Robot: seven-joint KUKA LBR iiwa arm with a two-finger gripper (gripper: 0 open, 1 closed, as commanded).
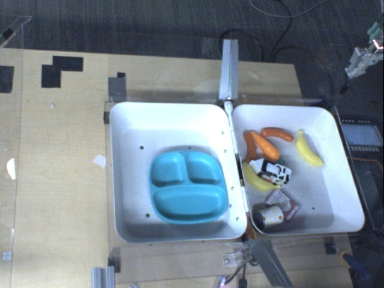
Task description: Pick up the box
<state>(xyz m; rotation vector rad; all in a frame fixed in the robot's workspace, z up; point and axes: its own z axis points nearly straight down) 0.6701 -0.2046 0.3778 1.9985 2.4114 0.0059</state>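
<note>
1. Your gripper (362, 60) sits high at the far right, off beyond the far right corner of the right bin (336, 161), over the dark floor and well apart from everything in it. It is small and blurred there, so you cannot tell whether the jaws are wide or narrow, and nothing can be seen in its grasp.
2. The box (283, 201), pinkish and patterned, lies flat near the front left corner of the right bin.
3. A tipped-over can (270, 216) lies against the box on its front left side, right by the bin's front wall.
4. Just behind the box you have a black-and-white item (275, 171) lying on a yellow banana (258, 180), both close to the bin's left wall.
5. Farther back lie a carrot (263, 145) and a sausage (277, 134), with a second banana (308, 149) to their right.
6. The left bin (129, 161) on the surface (60, 179) holds a blue divided tray (188, 186) towards its front edge.
</note>
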